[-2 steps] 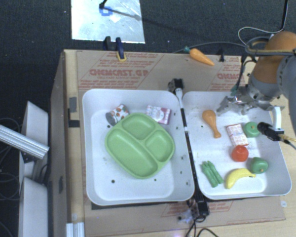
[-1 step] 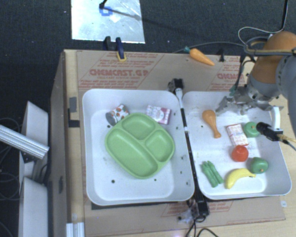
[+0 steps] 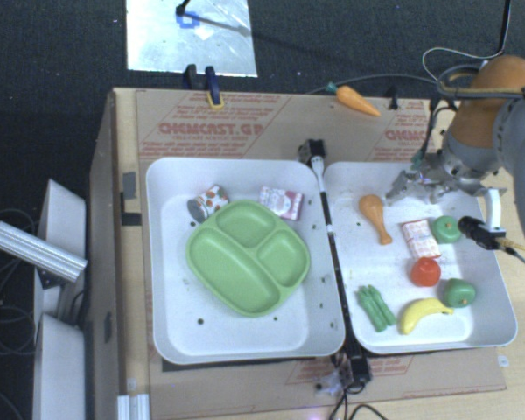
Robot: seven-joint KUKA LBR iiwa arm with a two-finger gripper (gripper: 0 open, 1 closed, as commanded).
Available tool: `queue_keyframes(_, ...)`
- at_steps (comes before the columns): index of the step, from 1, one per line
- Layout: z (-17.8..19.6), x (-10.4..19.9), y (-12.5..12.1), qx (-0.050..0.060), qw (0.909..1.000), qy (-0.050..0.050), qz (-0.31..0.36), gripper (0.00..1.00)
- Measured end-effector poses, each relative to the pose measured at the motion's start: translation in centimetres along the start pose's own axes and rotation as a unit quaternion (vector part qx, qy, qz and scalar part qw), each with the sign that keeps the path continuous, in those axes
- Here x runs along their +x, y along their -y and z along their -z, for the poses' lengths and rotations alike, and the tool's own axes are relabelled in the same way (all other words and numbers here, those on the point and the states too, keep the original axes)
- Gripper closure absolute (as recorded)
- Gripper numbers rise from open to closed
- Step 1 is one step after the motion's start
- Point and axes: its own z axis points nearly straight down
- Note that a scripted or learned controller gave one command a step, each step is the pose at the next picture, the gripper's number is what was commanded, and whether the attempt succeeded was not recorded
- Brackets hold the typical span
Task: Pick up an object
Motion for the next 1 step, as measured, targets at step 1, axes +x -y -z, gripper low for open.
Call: queue_keyframes(1, 0.01, -0.54, -0.01, 0.000, 1.0000, 0.000, 0.000, 0.00)
